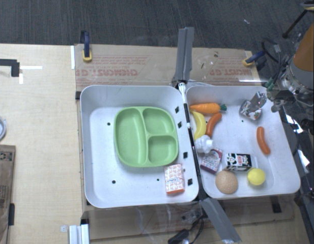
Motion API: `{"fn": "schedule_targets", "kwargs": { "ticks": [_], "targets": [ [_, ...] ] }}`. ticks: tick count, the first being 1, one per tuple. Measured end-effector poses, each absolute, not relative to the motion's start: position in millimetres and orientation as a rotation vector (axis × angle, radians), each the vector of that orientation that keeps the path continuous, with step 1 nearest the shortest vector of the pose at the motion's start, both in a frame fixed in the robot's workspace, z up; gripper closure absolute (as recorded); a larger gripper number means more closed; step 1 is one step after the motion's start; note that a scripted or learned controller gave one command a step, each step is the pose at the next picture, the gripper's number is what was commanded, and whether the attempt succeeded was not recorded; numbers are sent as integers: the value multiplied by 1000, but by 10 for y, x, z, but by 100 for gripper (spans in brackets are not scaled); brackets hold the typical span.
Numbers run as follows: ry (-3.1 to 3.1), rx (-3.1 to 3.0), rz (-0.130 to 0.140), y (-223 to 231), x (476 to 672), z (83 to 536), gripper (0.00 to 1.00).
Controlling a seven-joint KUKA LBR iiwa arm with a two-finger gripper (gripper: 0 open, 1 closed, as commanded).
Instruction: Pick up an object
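On the counter (39,136) I am seeing 2 bins; my end effector (253,107) is hanging above the right bin (286,156), sausage (263,140) just below it, grip state unclear.

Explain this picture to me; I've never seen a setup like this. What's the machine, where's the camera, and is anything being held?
One camera looks down at a slant on a bench with two white bins. The left bin has a green tray and a small carton. The right bin has a carrot, banana, two sausages, a lemon, a brown ball and small cartons. The robot arm reaches in from the right; its gripper sits over the right bin's far corner. I can't tell whether it holds anything.
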State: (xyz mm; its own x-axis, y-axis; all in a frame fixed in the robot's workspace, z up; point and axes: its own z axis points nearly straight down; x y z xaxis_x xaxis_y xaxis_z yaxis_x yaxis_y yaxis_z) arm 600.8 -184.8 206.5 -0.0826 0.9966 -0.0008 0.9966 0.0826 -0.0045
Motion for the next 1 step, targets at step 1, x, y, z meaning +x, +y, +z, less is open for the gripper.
{"fn": "schedule_targets", "kwargs": {
  "ticks": [1],
  "targets": [
    [-2201, -2239, 6, -2202, 6051, 2222, 0]
  ]
}}
